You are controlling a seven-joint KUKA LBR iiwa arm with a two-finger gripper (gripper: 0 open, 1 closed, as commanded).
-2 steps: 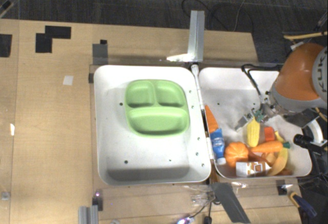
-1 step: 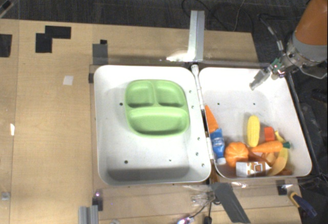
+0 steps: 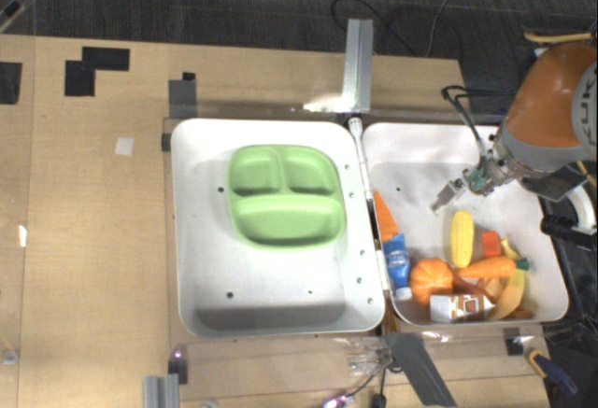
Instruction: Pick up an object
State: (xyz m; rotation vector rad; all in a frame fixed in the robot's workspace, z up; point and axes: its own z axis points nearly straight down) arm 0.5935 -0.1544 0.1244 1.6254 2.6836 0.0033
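White right bin (image 3: 411, 154) holds pile at lower right of frame: corn (image 3: 462, 239), orange pumpkin (image 3: 433, 276), carrot (image 3: 489, 268). End effector (image 3: 449, 197) hovers just above corn, fingers spread, nothing between them. Pick not done yet; descent and grasp left, I'd guess.

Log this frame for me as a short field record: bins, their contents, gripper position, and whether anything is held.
left bin: holds a green divided plate
right bin: toy food heaped at the near end
items: corn cob, small pumpkin, carrot, banana, bottle along the bin's left wall
gripper: above the right bin, just beyond the corn cob
held: nothing seen between the fingers
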